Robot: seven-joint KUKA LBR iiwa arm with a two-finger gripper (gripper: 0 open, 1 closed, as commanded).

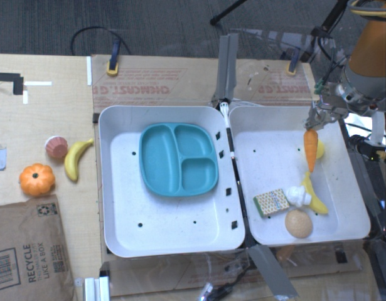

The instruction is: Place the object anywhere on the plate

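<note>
- Nearest in the right bin (359, 221) lie a tan egg (299, 224), a patterned packet (271, 202), a small white piece (296, 196) and a yellow banana (314, 197).
- Farther back, the carrot (310, 148) hangs upright, tip down, its top pinched in the tool (319, 121), over the right bin.
- The teal plate (179, 158) sits in the left bin (117, 187), well apart from the carrot.
- On the desk (36, 118) at far left: a pumpkin (37, 179) and another banana (76, 158).

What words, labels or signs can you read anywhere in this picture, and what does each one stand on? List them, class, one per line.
"RECYCLE", beside a barcode: brown paper bag, lower left.
"CHEMCAST GP", seen upside down in red: protective sheet behind the bins.
Small patterned packet in the right bin: print too small to read.
</note>
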